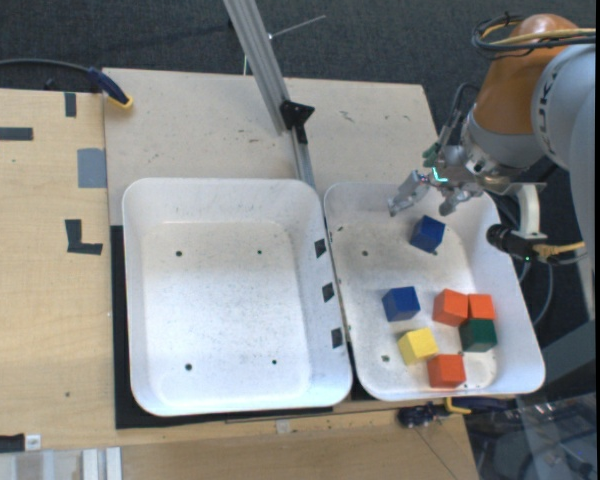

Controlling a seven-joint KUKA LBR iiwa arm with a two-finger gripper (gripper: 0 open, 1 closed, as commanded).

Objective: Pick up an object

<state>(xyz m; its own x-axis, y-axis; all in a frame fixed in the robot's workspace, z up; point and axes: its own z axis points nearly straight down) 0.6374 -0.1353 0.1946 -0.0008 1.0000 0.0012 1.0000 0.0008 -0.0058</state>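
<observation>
A small blue cube (428, 235) is seen in the upper half of the right bin (360, 208), tilted so that one corner points down and a darker face is turned toward the camera. Its surface is matte and its edges are crisp. It lies just below the gripper (427, 199), apart from the other blocks.

The gripper is held above the bin floor with its two grey metal fingers (404, 198) spread wide apart; nothing is gripped between them, and the blue cube is seen below the gap rather than inside it. A small green light is lit at the gripper's base. Behind it, the orange band (508, 93) and the grey arm (570, 88) are seen reaching in from the right.

Lower in the same bin a cluster of blocks is gathered: a second blue cube (401, 303), a yellow cube (417, 345), an orange block (450, 307), a smaller orange piece (480, 306) beside it, a dark green cube (478, 335) and another orange block (446, 370). All are plain, solid-coloured and sharp-edged.

Both bins are shallow white trays with rounded corners, and their floors are speckled with fine dark flecks. The left bin (140, 268) is set touching the right one along a shared rim. The bench (200, 118) is of pale, scuffed board, and a slanted aluminium bar (255, 38) is seen crossing it toward the bins.
</observation>
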